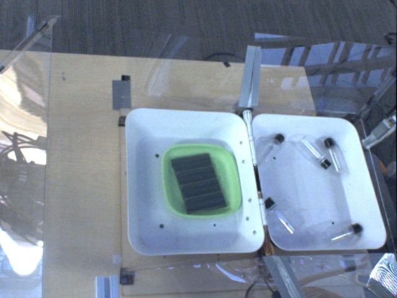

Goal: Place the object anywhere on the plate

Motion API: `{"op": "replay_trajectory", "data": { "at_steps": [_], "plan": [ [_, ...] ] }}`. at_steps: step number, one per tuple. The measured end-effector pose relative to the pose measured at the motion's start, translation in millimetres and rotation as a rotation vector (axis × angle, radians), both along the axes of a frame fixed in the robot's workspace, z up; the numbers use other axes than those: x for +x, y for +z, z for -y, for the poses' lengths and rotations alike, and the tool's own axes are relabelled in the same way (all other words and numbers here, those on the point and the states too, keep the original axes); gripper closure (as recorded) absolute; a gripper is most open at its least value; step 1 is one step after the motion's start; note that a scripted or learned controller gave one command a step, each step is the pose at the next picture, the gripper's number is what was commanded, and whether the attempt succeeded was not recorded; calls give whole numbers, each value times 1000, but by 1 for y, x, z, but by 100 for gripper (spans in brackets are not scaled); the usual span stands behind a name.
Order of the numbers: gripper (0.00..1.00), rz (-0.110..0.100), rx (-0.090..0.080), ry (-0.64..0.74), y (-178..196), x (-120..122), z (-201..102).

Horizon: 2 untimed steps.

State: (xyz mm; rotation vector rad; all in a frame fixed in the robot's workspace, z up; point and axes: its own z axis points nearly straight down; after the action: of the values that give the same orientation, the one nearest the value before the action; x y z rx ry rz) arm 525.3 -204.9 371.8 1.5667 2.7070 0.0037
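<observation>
You see the dark ribbed block (198, 183) lying flat on the green plate (168, 169) in the left bin (139, 185). Black-capped clear vials (328, 143) lie scattered in the right bin (310, 191).

A: Left bin (139, 185), contents?

B: One green square plate (232, 185), set in the middle. A dark ribbed rectangular block (198, 183) lies flat on it, tilted slightly, inside the rim.

A: Right bin (366, 185)?

B: Clear vials with black caps, scattered. One at the far left (273, 143), a pair at the far right (329, 154), one near the left wall (277, 215), one at the near right corner (347, 232). All lie on their sides, apart from each other except the pair, which sit close together.

A: Bench?

B: Light wood (80, 166), bins touching side by side, a grey metal bar (250, 76) beyond their join.
</observation>
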Motion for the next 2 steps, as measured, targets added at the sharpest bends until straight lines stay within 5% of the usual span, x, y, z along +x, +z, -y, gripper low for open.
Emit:
{"op": "replay_trajectory", "data": {
  "at_steps": [1, 2],
  "plan": [
    [0, 1, -5, 284, 45, -36, -2],
    [0, -2, -8, 575, 66, -37, 1]
  ]
}}
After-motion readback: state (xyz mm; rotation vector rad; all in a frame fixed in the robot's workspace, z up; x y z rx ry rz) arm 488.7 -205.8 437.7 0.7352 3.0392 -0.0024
